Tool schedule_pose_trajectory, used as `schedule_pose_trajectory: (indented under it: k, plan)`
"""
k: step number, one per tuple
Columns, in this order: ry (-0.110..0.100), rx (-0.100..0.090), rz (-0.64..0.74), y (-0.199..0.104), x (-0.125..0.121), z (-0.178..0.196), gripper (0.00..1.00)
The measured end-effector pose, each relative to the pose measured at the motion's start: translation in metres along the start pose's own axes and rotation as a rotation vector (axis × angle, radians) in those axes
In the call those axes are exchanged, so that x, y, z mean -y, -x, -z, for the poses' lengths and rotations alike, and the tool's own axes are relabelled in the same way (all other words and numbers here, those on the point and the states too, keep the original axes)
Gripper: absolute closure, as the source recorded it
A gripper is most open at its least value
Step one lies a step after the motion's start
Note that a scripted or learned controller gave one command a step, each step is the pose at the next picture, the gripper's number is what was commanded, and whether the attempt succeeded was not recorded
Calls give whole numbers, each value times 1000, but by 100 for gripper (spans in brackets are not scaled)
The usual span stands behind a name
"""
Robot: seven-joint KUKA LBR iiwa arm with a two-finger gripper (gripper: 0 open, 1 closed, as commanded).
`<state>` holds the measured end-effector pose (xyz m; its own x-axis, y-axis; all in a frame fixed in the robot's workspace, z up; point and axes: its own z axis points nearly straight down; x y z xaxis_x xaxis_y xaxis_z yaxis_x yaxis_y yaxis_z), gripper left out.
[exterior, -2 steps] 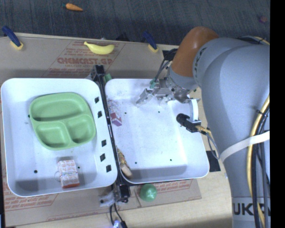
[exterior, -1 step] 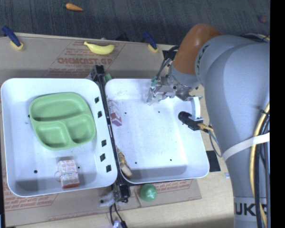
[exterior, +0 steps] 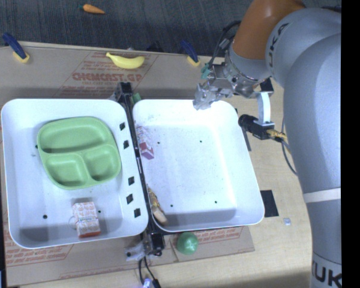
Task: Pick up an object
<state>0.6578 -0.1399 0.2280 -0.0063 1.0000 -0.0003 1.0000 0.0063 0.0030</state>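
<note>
Green ball (exterior: 187,243) sits nearest, on the cardboard just outside the right bin's (exterior: 243,161) front rim; out of play. Inside that bin, small tan item (exterior: 156,211) lies at the front-left corner against the wall, type unclear. Carton (exterior: 145,143), red/white, leans on the left wall further back: my best candidate here. Judged light, thin-walled, prob. crushable; take it across the narrow faces w/ moderate force, but the wall crowds one side so approach is tight. Left bin (exterior: 12,179) holds a snack pack (exterior: 86,218) near its front, lying flat and apart from the walls: light, soft wrapper, may slip; easier access, grip across its short width. Green tray (exterior: 79,151) behind it is stiff, broad, shallow; only the rim offers purchase, poor pick. My gripper (exterior: 203,99) hangs over the right bin's back rim, nothing seen betw. the fingers; open or closed, cannot tell. Beyond the bins, banana (exterior: 126,59) lies on the cardboard; orange bit (exterior: 93,8) on the floor, far off.
</note>
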Motion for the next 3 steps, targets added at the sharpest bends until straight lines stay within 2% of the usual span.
schedule_pose_trajectory:
  k: [1,2,3]
  plan:
    - [-5,-1,0,0,1,-2,0]
    - [-10,-1,-3,48,4,-109,0]
    - [-6,1,-1,71,65,-100,0]
